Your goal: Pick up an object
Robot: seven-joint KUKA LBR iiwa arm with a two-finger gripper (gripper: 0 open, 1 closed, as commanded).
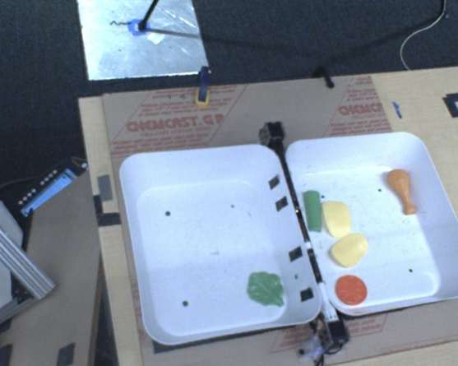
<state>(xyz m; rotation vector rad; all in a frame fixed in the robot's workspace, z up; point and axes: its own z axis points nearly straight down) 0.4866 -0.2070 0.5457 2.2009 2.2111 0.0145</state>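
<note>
Your end effector's state cannot be told from this view, whether spread or pressed together. On the surface (114, 258) lie two white bins side by side. The left bin (162, 178) carries a single green leafy piece (265, 289), lying near its front right corner, close to the front edge. The right bin (440, 218) carries the rest. A small green block (313, 210) lies along its left edge, about halfway down. Just beside it, toward the bin's middle, is a pale yellow piece (337, 218), and a second yellow piece (349, 249) lies just in front of that one; you cannot tell whether the two touch. A red-orange disc (351, 290) sits near the front left corner, apart from the yellow pieces. An orange-brown drumstick shape (402, 190) lies well apart from the others, toward the right edge, its thick end pointing to the back edge.
</note>
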